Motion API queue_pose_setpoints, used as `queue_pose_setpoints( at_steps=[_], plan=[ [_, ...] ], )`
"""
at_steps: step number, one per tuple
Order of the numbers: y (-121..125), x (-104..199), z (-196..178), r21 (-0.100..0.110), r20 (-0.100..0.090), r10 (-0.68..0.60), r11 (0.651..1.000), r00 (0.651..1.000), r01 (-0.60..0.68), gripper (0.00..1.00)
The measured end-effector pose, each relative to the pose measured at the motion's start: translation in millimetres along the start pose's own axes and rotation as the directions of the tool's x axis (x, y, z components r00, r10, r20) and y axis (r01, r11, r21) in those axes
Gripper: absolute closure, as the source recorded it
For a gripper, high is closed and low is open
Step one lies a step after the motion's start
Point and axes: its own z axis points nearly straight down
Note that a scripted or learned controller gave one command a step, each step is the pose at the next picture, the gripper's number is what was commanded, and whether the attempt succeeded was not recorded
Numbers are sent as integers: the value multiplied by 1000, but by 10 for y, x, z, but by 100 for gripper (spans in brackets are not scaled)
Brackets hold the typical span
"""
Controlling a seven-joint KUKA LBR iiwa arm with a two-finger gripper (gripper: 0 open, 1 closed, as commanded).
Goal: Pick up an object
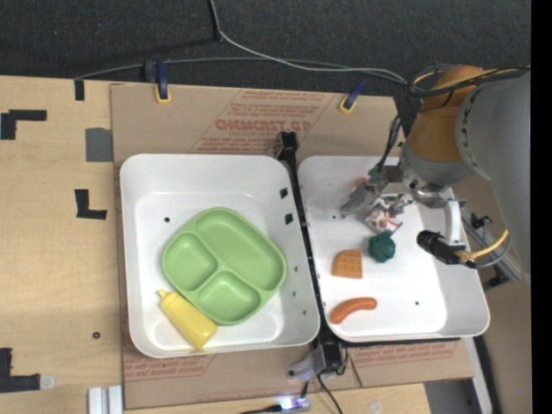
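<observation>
Your claw (379,207), fingers hard to tell, sits by the green ball (382,248), waffle (348,265) and hot dog (353,309) in the right bin (461,317) on the table (52,257).

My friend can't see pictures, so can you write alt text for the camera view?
A grey robot arm with an orange band reaches from the right over the right white bin, its gripper low above a dark green ball, an orange waffle piece and a toy hot dog. The left white bin holds a green divided plate and a yellow bottle.
</observation>
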Motion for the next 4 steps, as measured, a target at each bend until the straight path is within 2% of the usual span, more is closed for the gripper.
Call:
queue_pose_setpoints(
  at_steps=[1, 2, 4],
  plan=[
    [0, 7, 312, 9, -8, -1, 1000, 1000, 1, 0],
    [9, 8, 190, 6, -7, -2, 1000, 1000, 2, 100],
    [5, 79, -677, 5, -9, -1, 1000, 1000, 1, 100]
  ],
)
